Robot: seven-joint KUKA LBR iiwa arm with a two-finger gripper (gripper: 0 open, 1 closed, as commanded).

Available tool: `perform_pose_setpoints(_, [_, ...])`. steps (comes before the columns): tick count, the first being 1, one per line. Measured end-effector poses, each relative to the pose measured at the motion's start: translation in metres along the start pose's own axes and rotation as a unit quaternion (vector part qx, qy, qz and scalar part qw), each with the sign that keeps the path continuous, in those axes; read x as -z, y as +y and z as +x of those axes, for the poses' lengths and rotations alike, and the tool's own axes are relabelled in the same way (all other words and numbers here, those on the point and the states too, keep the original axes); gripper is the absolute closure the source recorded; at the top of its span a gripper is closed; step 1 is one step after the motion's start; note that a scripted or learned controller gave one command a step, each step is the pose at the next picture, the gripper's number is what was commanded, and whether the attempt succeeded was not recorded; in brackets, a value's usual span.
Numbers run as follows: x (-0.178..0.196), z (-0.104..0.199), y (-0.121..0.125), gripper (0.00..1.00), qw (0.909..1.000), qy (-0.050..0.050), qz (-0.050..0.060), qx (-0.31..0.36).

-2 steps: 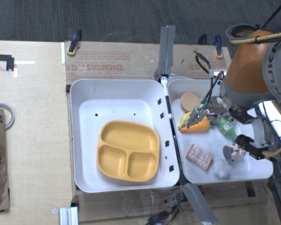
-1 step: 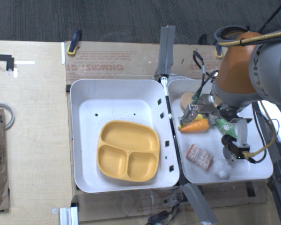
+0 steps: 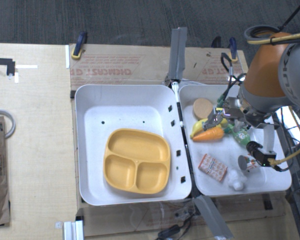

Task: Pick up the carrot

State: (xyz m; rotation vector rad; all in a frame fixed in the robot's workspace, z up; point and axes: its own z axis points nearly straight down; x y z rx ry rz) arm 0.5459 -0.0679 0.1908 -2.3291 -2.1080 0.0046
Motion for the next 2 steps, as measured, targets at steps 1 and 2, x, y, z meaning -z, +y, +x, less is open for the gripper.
perform_pose_setpoints(1, [-0.100,-0.026,-0.018,0.00,0.9974,0.001,0.000,0.072])
perform_pose_setpoints(2, [0.000,-0.013,-0.026,0.00,0.9830,0.001,-0.001,0.184])
